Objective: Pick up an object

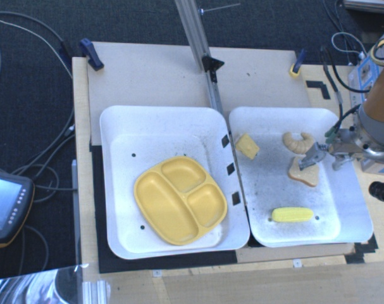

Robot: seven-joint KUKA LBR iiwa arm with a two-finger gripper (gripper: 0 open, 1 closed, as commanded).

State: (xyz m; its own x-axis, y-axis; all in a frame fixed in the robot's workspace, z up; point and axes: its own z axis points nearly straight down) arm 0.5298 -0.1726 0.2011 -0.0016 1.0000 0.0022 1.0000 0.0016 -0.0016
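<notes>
Camera view showed two bins: the left bin (116, 170) held a yellow divided plate (180, 198); the right bin (350, 227) held the candidates. Taking the toast slice (304, 172) as landmark, the gripper (326, 155) hung just above its upper right edge, fingers apart and clasping nothing. Judged risk: flat toast could slip away, or the croissant (297, 142) just beyond it could get nudged. Corn cob (292, 215) lay nearer the camera; the cheese wedge (247, 146) lay well left.
</notes>
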